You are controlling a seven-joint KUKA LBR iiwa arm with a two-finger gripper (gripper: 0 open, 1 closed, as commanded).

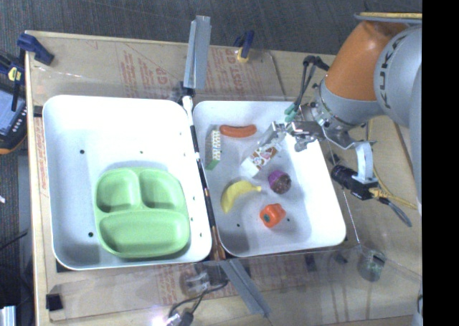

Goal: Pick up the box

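Note:
A small white and brown printed box (262, 155) lies tilted in the middle of the right bin (323, 203). A second, narrow white box with dots and a green end (214, 147) lies along that bin's left wall. My gripper (290, 133) hangs over the bin's upper right part, just beyond the upper right end of the printed box, close to it or touching it. The view does not show anything held.
In the right bin also lie a red sausage (237, 130) near the back wall, a banana (239, 192), a dark purple fruit (280, 182) and an orange-red pepper (272, 215). The left bin (64, 124) holds a green divided tray (142, 211).

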